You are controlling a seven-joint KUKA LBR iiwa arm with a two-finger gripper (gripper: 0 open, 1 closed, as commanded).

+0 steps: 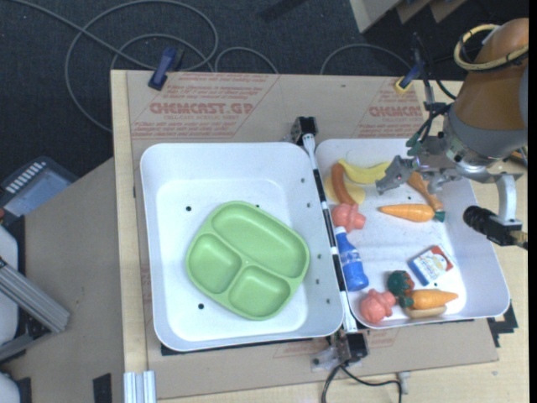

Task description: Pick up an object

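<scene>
From my feed, the counter [210, 99] carries two shallow white bins side by side. The left bin [168, 175] holds a green divided plate [246, 260], lying flat a little toward its near side. The right bin [487, 267] holds the small toys. The arm [495, 91] reaches in from the right, its orange band up at the top corner, and the jaws [413, 175] hang over the far part of the right bin. They are spread open with nothing between them, one finger near the yellow banana [369, 172] and the other by an orange carrot [409, 212] that lies just nearer the camera.

Along the bin's left wall I see a red sausage [341, 183], a pink toy [349, 217] below it, then a blue-and-white bottle [350, 263]. Toward the near right sit a small red-and-white packet [430, 265], a second carrot [432, 298], a dark red-and-green piece [399, 282] and a pink lump [375, 307].
</scene>
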